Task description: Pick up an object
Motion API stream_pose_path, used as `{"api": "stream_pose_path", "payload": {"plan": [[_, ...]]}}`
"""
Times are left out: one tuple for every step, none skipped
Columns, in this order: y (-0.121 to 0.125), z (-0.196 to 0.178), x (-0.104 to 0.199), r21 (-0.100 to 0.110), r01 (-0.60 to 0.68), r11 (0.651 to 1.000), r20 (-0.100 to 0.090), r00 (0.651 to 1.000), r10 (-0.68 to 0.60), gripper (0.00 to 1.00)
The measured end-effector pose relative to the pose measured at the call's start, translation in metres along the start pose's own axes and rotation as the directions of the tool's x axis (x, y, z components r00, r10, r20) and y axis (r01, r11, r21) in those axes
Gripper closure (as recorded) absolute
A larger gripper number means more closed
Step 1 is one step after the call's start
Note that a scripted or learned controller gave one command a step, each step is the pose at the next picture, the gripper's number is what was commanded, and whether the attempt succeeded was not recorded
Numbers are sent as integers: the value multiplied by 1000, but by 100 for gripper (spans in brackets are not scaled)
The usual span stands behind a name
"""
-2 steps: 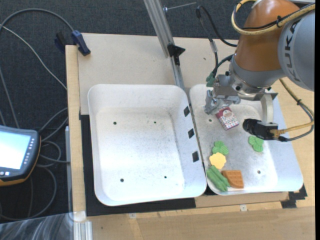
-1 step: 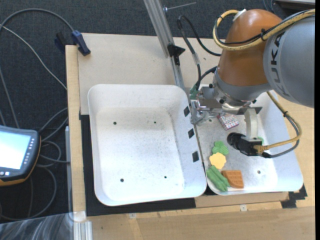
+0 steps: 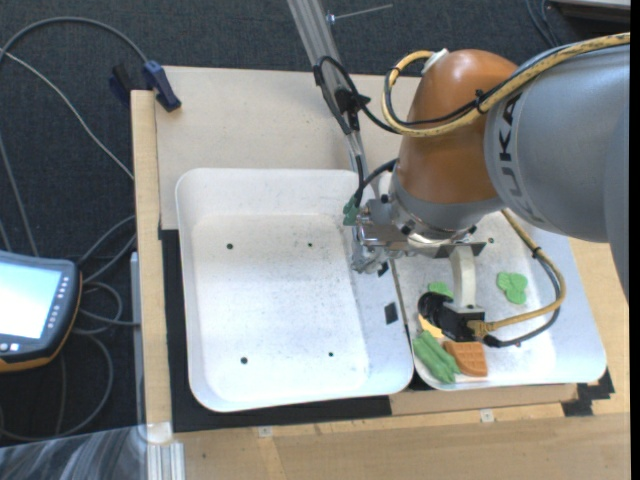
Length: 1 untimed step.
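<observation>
Now the left bin (image 3: 270,298) is the big landmark, and it has just little dark specks on its floor. Left of that bin, a tablet (image 3: 30,308) with a lit screen hangs off the bench edge. Up past the bin's far left corner, a blue clip (image 3: 160,83) holds the board down. Just right of the bin is the right bin (image 3: 575,343), and all the toys sit there, so that is where the arm must go. A long green piece (image 3: 432,355) and an orange block (image 3: 467,358) lie close to the left bin's near right corner. A small green leafy thing (image 3: 513,287) lies farther right. The gripper (image 3: 372,243) hangs right over the wall the two bins share, maybe to reach a toy. I cannot tell how it is set. I see no toy in it, so nothing looks picked up yet.
</observation>
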State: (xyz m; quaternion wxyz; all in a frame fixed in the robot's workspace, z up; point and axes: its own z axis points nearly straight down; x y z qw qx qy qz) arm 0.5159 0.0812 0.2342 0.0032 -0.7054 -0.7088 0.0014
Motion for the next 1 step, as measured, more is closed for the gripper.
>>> {"api": "stream_pose_path", "payload": {"plan": [[1,-1,-3,-4,-5,1000,1,1000,5,0]]}}
